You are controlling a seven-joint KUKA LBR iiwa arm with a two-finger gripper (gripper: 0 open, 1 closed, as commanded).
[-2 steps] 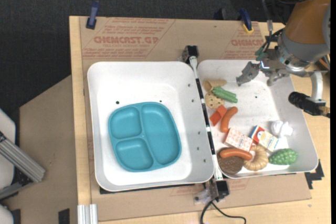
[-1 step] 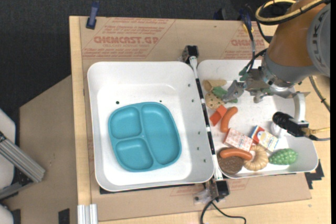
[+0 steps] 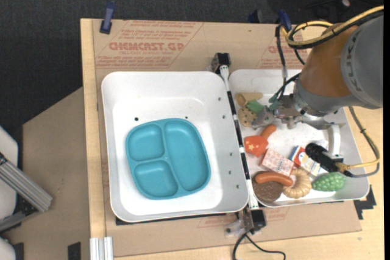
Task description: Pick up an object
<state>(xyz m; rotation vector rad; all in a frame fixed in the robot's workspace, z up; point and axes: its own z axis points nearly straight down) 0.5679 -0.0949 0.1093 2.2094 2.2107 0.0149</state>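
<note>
We put the tool [image 3: 285, 114] low over the upper part of the right bin [image 3: 348, 131], under the arm's grey wrist and orange band; whether it's spread or pinched together we cannot tell, the wrist hides it, and nothing shows between its tips. Nearest candidate: the orange carrot-like piece [image 3: 266, 130], just below and slightly left of the tool, long axis running diagonally from upper right to lower left. Just beyond it sits the red piece [image 3: 256, 144], then the pink-red box [image 3: 276, 161]. Up-left of the tool lie a green bit [image 3: 256, 108] and a tan cookie-like thing [image 3: 245, 115], near the bin's left wall. Farther down: sausage [image 3: 273, 178], croissant [image 3: 299, 184], green bumpy item [image 3: 329, 181]. The left bin [image 3: 116, 94] holds a teal divided tray [image 3: 167, 157], well apart. We judge a short drop down-left reaches the carrot.
</note>
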